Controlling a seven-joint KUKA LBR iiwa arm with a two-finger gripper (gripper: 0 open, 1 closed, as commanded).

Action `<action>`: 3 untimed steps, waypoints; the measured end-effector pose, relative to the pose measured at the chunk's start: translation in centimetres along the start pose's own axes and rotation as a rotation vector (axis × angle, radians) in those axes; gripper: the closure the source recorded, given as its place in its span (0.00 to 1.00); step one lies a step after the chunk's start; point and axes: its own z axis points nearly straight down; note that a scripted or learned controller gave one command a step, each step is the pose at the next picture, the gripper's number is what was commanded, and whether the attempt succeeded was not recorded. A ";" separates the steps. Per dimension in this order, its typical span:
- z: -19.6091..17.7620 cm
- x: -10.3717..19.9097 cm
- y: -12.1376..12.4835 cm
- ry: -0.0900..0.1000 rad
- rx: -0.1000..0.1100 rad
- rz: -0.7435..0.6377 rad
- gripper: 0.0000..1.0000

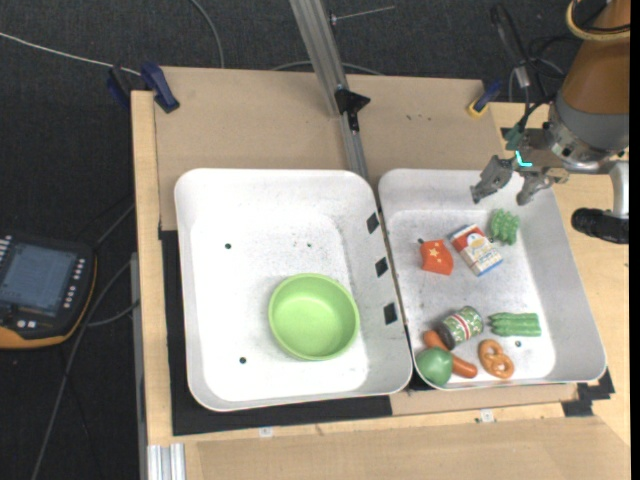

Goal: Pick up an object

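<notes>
My gripper hangs open over the back of the right bin, fingers spread, nothing between them. Just below it lies a green broccoli-like piece. Beside that sit a small white, red and blue carton and a red pepper-like item. Toward the front of the bin lie a small can, a green ridged vegetable, a pretzel, a green apple-like ball and an orange-red carrot-like piece.
The left bin holds a light green bowl. A slanted metal pole rises behind the bins. Blue clamps grip the board's back edge. A handheld pendant lies off the bench to the left.
</notes>
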 end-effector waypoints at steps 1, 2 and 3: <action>0.0 0.0 0.0 0.000 0.000 0.000 0.00; 4.1 -0.2 0.0 0.000 0.002 0.000 0.00; 10.1 -0.8 0.2 0.001 0.004 0.000 0.00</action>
